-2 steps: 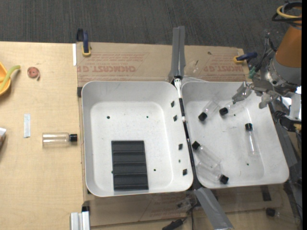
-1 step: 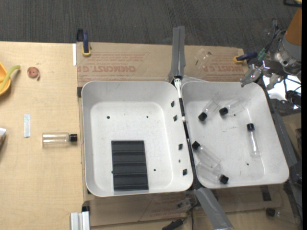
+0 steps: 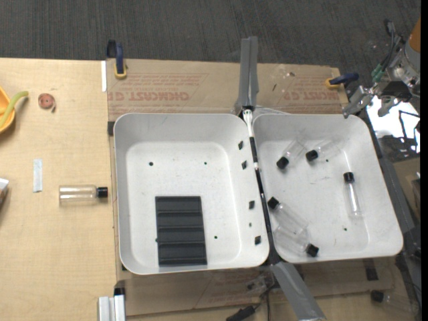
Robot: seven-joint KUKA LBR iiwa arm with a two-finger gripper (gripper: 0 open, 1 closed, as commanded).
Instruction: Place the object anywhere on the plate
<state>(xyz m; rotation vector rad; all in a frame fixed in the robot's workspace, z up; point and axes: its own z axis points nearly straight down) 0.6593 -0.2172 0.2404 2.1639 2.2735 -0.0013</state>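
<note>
On the bench at the left we see a clear bottle (image 3: 83,192) lying on its side. The left bin (image 3: 127,146) holds a black ridged plate (image 3: 180,231) near its front. Clear black-capped vials (image 3: 350,194) lie scattered in the right bin (image 3: 374,239). At the far right the gripper (image 3: 358,100) hangs outside the bins; we cannot tell its grip.
</note>
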